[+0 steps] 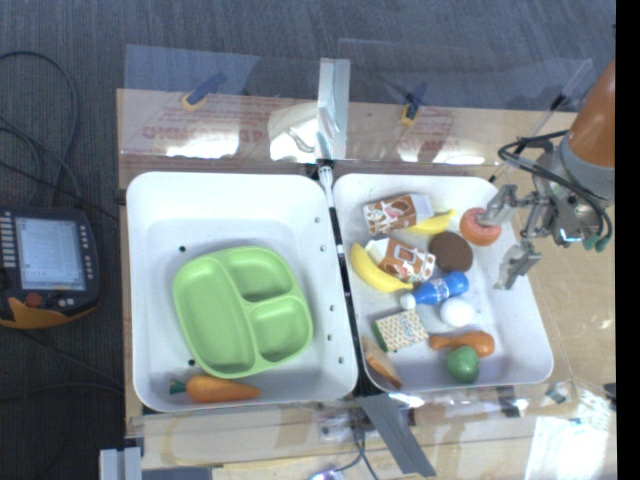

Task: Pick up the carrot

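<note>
Your arm reaches in over the right bin's (520, 368) far edge, the gripper (520, 233) hanging with fingers spread and nothing between them. Just beside it sits a tomato (481, 225). The carrot (215, 389) lies well away in the left bin (150, 268), past the green tray (242, 310).

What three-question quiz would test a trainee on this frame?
1. True or false: the carrot lies in the left bin.
2. The green tray has how many compartments?
3. The gripper is over which spot? A) green tray B) right bin's right edge C) carrot

Key: 1 true. 2 three. 3 B.
</note>
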Robot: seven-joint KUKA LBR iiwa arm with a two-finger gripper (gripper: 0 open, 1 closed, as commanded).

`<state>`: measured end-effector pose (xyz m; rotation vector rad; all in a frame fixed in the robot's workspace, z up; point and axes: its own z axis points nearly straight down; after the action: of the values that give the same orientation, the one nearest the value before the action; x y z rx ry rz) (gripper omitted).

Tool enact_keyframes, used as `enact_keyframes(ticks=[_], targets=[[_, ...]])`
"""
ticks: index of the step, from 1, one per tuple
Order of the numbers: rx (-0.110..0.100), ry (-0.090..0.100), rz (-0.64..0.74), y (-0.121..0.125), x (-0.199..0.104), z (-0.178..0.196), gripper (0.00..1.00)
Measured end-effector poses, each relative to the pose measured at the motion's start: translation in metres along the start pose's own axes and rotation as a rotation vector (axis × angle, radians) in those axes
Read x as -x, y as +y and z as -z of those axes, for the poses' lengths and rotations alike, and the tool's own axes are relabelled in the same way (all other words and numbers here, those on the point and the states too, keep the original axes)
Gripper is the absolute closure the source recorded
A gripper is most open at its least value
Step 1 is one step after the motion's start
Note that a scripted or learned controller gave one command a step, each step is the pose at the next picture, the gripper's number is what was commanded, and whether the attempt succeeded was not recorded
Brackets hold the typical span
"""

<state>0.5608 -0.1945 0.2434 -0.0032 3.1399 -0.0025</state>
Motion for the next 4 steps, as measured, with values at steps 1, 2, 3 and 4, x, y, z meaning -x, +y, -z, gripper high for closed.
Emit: enact_keyframes(ticks=[1, 2, 3, 4], targets=[[-0.001, -0.009, 0.065, 0.019, -0.042, -0.116, 0.00], [-0.007, -0.040, -0.002, 0.048, -0.057, -0.147, 0.00], [0.000, -0.033, -0.287, 0.017, -0.066, -0.147, 0.00], [0.005, -0.033, -0.473, 0.102, -0.007, -0.147, 0.00]])
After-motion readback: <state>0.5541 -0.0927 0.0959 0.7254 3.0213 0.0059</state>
